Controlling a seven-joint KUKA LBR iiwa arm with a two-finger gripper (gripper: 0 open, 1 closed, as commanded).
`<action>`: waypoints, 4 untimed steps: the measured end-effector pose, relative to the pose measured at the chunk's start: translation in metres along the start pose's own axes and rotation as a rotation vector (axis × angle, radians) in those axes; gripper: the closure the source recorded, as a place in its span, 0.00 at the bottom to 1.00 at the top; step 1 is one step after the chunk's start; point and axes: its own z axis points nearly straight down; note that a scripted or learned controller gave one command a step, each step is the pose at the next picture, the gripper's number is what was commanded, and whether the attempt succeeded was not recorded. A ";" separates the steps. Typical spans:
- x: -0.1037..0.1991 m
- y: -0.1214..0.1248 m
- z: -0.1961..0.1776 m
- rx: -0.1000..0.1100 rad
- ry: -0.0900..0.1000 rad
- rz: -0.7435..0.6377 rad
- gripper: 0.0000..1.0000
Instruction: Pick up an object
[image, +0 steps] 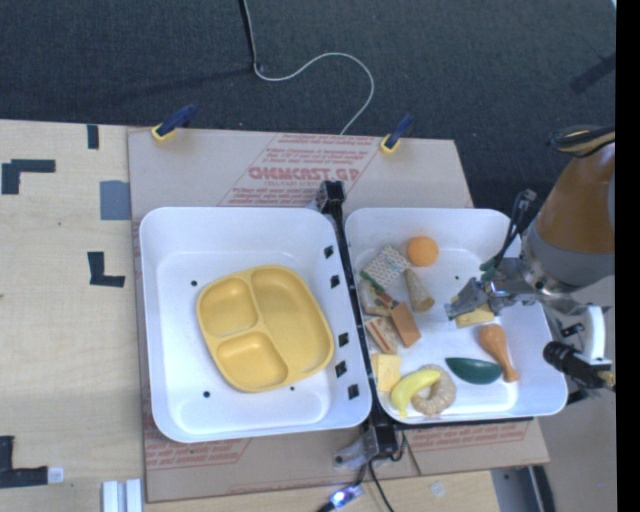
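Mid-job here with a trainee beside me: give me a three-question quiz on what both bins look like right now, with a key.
1. True or false: the yellow divided plate lies in the left bin.
2. Which item lies nearest the gripper? A) orange ball B) yellow wedge C) banana
3. Fill in: the dark green item in the right bin lies just left of the ____.

Key: 1 true; 2 B; 3 orange drumstick.
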 end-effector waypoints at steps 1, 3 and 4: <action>0.001 0.001 -0.032 0.001 0.001 0.000 1.00; 0.104 -0.003 -0.024 0.007 0.003 -0.004 1.00; 0.152 -0.023 -0.040 0.006 0.003 -0.005 1.00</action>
